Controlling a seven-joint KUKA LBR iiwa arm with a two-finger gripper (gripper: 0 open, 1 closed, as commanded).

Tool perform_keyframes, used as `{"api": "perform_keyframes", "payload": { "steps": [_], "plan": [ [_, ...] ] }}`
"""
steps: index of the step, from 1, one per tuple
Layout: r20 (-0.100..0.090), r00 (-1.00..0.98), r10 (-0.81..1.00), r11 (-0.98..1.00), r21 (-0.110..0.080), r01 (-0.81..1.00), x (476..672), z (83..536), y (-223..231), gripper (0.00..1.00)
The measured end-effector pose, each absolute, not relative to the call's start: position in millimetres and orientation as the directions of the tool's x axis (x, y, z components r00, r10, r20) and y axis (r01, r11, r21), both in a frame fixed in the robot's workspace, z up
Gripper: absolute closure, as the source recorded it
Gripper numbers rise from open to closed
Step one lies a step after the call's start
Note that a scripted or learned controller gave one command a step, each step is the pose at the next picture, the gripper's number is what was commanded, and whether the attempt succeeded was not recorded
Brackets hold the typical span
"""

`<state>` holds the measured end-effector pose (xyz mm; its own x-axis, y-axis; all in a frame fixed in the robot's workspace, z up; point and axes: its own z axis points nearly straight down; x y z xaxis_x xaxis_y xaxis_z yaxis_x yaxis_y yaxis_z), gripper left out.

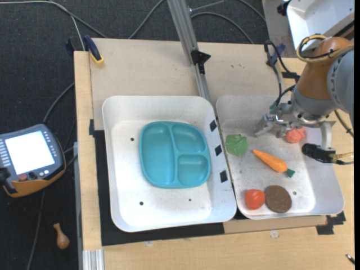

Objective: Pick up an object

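Pink rounded toy object in right white bin sits beneath the gripper, likely targeted; grip state cannot be told.

Arm bent low, gripper down (right side)

Left of the white right bin, a turquoise tray sits in its white twin. Inside the right bin: green lettuce, orange carrot, red tomato, brown disc, pink lump.
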<state>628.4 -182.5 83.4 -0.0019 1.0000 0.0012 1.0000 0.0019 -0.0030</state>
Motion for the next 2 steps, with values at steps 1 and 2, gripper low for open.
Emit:
{"api": "perform_keyframes", "payload": {
  "steps": [1,2],
  "plan": [
    [0.0,-0.003,1.0,0.003,0.002,1.0,629.9,97,-182,1.0],
    [-0.001,0.0,1.0,0.0,0.004,1.0,622.1,156,-183,1.0]
  ]
}}
